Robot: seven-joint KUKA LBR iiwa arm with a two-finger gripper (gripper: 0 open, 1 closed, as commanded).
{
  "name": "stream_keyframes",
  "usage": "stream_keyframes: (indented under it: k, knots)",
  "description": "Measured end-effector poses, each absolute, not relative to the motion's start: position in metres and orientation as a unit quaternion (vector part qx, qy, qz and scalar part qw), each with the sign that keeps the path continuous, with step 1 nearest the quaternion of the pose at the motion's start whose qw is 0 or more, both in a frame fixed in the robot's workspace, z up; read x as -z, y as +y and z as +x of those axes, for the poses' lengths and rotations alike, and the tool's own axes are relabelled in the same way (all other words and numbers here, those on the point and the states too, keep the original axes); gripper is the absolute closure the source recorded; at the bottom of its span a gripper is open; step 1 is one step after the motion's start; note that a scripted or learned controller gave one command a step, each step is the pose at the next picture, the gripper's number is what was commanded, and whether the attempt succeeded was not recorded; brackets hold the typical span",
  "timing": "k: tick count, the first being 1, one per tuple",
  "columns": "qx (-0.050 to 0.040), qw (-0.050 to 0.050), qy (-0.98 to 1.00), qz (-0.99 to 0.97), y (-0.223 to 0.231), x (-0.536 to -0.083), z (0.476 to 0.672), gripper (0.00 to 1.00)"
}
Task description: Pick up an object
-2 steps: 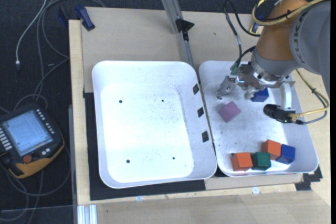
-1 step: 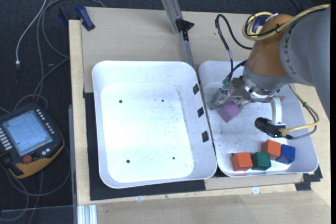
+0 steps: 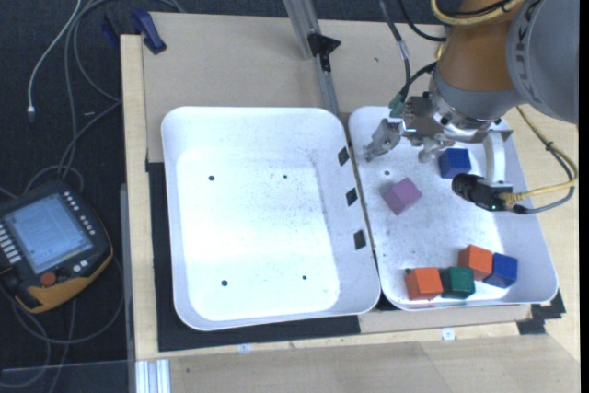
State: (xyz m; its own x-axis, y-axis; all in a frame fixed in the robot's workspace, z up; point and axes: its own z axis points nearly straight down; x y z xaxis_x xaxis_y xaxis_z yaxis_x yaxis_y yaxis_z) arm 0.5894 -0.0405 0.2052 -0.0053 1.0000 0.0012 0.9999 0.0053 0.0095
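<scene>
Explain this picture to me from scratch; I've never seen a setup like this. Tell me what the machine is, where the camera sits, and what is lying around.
One camera looks down at a slant on a wooden bench. The machine is a robot arm, grey with an orange band, reaching in from the right. Its end effector, the part meant for grasping, hangs over the top of the right bin; I can't see anything between its fingers. The bench carries two shallow white bins side by side, the left bin beside the right one. The right bin holds small blocks: a purple block, a blue block near the arm, and at the lower edge two orange blocks, a green block and another blue one.
</scene>
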Motion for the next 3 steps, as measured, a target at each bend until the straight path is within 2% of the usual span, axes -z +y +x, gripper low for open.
stream_keyframes:
  k: [1,2,3]
  knots:
    - [0.0037,-0.004,0.705,0.709,-0.099,-0.095,0.561,0.00]
    - [-0.0011,0.000,0.707,0.707,-0.096,-0.110,0.565,1.00]
    - [-0.0035,0.001,0.711,0.704,0.002,-0.204,0.528,1.00]
